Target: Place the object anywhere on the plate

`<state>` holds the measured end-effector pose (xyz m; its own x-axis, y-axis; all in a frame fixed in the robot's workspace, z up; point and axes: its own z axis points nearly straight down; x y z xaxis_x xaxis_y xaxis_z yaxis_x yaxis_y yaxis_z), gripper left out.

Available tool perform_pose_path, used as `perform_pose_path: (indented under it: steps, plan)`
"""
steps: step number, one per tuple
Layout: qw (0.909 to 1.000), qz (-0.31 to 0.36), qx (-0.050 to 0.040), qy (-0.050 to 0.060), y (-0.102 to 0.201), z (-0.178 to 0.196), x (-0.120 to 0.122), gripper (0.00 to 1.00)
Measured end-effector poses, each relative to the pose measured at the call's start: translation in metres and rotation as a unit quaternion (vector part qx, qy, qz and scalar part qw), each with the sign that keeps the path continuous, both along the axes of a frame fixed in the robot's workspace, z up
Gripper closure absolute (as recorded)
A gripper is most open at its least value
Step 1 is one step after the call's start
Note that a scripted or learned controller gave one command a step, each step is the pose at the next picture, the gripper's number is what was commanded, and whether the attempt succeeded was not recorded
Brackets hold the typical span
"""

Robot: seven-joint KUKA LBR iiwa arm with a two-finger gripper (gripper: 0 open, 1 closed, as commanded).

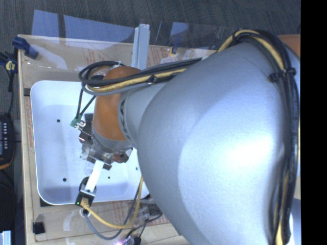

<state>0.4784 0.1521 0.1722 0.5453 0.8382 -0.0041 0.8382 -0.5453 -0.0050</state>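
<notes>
Plainly, the bulky grey robot arm (pixel 214 137) with its orange band (pixel 108 108) reaches across the camera view from the right and covers most of the pale wooden bench (pixel 36 60). Below the band hangs the metal pincer (pixel 101 154), seen from above and behind. It is poised over the shallow white plastic bin (pixel 46 131). Whether the pincer is apart, together or clamped on anything cannot be told, since its own body and the wrist hide its working end.

How the object looks and where it lies cannot be told either: the arm hides everything to the right of the pincer, and the plate cannot be made out for the same reason. The bare bin floor left of the pincer carries two tiny dark specks (pixel 57 120), one above-left and one below-left of it, too small to identify.

Yellow and black cables (pixel 117 80) loop over the band just above the pincer. Further above it stands an upright grey metal post (pixel 142 45) at the bench's back edge. Well to the upper left of the pincer, a blue clamp (pixel 23 46) sits on the bench corner. A black device (pixel 5 137) far to its left is cut off by the frame edge. Dark carpet (pixel 153 4) runs behind the bench.
</notes>
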Motion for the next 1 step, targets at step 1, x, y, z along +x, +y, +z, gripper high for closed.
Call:
perform_pose_path:
  steps: [1]
  plan:
    - [0.9927, 0.121, 0.0011, -0.002, -0.0985, 0.0937, -0.0015, 1.00]
